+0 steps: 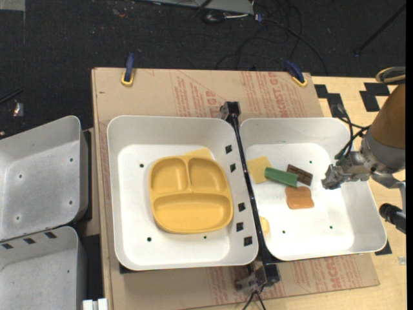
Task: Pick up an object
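The right bin (335, 234) holds a green block (281, 176), a dark brown piece (300, 173) beside it, an orange-brown pad (300, 199) just below them, and a pale yellow square (257, 168) near the divider. A small yellow bit (264, 225) lies at the bin's left wall. My gripper (332, 178) hangs low over the right side of this bin, a short way right of the brown piece, touching none of the objects.
The left bin (129, 237) carries a yellow divided tray (191, 194). A black clamp rail (242, 186) runs between the bins. Two blue-yellow clamps (128, 70) hold the cardboard base at the back. White lids (39, 173) lie to the far left.
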You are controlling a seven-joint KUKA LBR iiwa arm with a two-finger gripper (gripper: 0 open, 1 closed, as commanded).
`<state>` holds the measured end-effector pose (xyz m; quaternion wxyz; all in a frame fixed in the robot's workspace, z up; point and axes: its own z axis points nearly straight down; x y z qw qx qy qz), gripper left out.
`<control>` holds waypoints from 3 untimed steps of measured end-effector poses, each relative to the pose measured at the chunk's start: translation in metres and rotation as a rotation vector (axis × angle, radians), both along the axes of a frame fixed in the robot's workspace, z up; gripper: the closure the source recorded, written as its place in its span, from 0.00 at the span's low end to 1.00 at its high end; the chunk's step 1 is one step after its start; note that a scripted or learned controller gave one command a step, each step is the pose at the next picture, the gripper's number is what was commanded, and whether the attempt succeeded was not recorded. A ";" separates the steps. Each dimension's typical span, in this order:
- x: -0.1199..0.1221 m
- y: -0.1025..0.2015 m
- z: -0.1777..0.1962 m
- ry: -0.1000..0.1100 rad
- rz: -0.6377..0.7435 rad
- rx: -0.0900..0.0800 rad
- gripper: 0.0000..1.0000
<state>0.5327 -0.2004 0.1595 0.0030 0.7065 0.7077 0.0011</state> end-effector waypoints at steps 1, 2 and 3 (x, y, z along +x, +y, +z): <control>0.004 0.005 0.062 -0.001 0.002 0.000 1.00; 0.006 0.005 0.115 0.000 0.001 0.000 1.00; 0.011 0.063 0.116 0.005 0.006 0.004 1.00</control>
